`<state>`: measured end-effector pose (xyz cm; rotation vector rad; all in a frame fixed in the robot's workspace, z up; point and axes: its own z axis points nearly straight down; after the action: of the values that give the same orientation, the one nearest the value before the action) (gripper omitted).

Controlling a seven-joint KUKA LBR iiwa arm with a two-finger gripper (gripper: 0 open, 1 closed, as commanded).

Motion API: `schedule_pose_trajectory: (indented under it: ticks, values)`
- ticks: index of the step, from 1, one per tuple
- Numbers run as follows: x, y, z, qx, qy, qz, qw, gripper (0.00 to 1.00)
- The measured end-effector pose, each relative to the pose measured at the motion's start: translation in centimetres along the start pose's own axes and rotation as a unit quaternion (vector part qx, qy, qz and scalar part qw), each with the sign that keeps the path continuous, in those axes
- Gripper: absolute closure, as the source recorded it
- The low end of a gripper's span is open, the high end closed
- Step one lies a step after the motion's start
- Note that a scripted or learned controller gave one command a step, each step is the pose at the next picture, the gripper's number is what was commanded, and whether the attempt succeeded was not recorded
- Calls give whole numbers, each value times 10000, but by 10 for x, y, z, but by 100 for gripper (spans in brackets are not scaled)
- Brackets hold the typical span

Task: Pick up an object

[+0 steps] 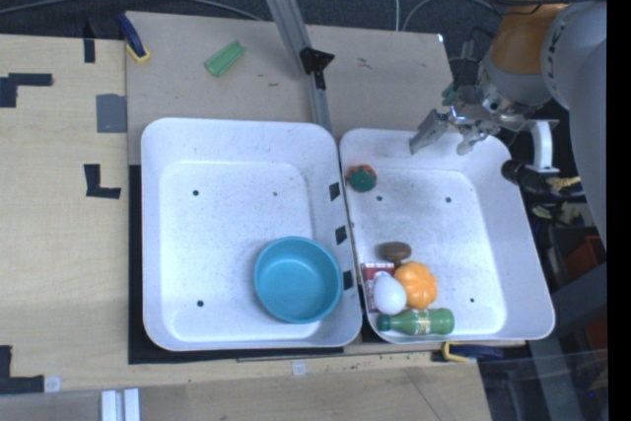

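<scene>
The grey two-finger gripper (446,139) hangs over the far rim of the right-hand shallow white plastic bin (513,242), at about one o'clock from that bin's centre. Its two fingers are spread apart with nothing between them, so it is released and carrying nothing.

I'd judge the pick has not begun; this looks like the approach step, with the arm poised above the bin and no target yet reached. The closest candidate is the small round green-and-red ball (362,177), sitting alone at about ten o'clock in the right bin, near the wall shared with the other bin. To take it, the gripper would need to travel toward nine o'clock and descend with the fingers straddling it.

The rest sit huddled at six o'clock in the same bin: one dark brown oval lump (395,251), one orange rounded fruit-like piece (417,283), one white egg-shaped piece (388,295), one green plastic bottle lying on its side (419,321) and one small red-edged box (372,268), partly hidden. That makes six things there.

The left-hand white bin (177,212) holds one blue round plastic bowl (297,278) at five o'clock.
</scene>
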<state>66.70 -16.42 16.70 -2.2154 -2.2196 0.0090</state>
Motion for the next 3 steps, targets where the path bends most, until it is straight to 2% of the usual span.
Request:
schedule_pose_trajectory:
  ticks: [1, 2, 3]
  values:
    - [6, 8, 56, -6, -2, -8, 10000, 0]
    - [6, 10, 42, -30, -10, -15, 10000, 100]
    - [4, 7, -2, -58, -4, 5, 10000, 100]
